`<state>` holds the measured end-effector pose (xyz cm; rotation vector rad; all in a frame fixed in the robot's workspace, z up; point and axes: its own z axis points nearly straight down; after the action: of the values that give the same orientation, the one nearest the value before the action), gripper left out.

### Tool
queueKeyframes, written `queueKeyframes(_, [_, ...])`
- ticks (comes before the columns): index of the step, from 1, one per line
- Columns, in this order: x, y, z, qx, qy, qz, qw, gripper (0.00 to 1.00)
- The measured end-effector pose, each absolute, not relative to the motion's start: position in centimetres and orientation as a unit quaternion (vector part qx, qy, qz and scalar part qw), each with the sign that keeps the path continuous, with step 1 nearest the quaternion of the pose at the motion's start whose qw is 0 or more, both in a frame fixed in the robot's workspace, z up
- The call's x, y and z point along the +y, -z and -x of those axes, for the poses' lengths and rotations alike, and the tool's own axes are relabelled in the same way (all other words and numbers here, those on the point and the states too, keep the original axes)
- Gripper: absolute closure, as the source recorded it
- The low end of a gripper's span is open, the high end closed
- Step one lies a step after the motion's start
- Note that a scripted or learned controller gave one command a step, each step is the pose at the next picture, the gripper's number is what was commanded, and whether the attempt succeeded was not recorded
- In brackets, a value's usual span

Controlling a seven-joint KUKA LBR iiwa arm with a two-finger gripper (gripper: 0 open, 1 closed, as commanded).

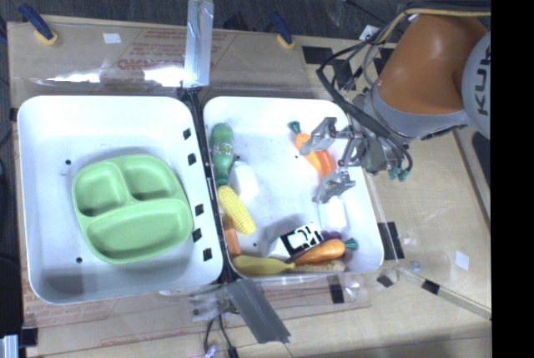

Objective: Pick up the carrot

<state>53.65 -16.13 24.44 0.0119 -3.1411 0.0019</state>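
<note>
Two shallow white bins sit side by side on a light wooden bench (434, 256) above dark flooring. Left bin (33, 181): one green divided plate (132, 206), lying flat. Right bin (275, 110): a green bottle-shaped item (222, 149) and a corn cob (236, 209) along the left wall; a yellow banana (260, 266) and an orange pepper-like piece (321, 250) along the near wall, with a black-and-white item (301, 239) just behind them. The carrot (313, 154) lies near the right bin's upper right, green top pointing toward the far wall. The gripper (330, 158) stands over it with jaws spread wide; one finger is at the carrot's far side, the other nearer the camera. Whether the fingers touch the carrot cannot be told.
</note>
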Motion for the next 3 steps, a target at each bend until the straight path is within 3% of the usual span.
queueKeyframes(1, [-19.9,-16.9,-57.5,-1.0,0.0007,0.002,0.003,0.0])
queueKeyframes(2, [-21.0,-9.1,-61.3,-0.996,-0.0003,0.092,0.0,0.0])
queueKeyframes(3, [-20.8,-10.5,-61.6,-0.996,-0.0011,0.087,-0.004,1.0])
